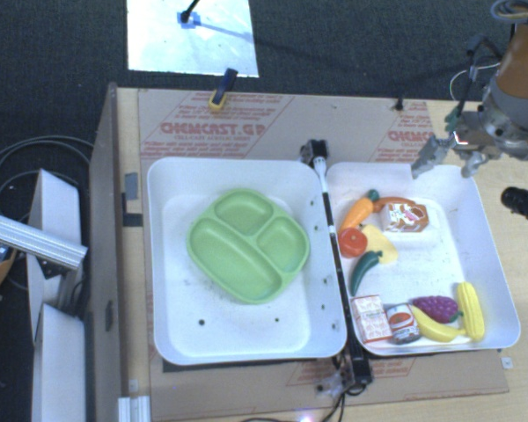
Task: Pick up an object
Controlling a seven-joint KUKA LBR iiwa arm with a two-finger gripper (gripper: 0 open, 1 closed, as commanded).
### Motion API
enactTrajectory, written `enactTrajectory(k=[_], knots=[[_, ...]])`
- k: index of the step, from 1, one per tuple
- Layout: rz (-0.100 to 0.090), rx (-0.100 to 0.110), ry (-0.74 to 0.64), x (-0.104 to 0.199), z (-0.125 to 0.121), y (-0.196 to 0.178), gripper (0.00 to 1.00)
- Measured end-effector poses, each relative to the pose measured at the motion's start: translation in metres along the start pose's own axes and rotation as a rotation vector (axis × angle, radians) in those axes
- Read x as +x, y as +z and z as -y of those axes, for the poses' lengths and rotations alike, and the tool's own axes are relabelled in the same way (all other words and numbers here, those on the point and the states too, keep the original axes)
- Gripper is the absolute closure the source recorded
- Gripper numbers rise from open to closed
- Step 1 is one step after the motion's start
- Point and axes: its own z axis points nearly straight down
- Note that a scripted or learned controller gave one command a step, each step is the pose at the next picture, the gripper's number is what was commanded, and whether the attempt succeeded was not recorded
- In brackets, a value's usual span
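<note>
Currently the gripper (pixel 447 158) hangs at the frame's upper right, jaws apart and empty, over the right bin's (pixel 491 236) far rim; the carrot (pixel 358 211) lies lower left, long axis slanted.

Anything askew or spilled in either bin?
Nothing spilled. The green divided plate sits rotated at a slant in the left white bin; the toy food stays inside the right white bin.

two white bins (pixel 246 345), one green plate (pixel 248 244).
</note>
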Motion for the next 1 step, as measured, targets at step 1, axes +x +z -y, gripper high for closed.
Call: enactTrajectory(k=[1], knots=[[-0.004, 0.007, -0.006, 0.0562, -0.0103, 0.0912, 0.00]])
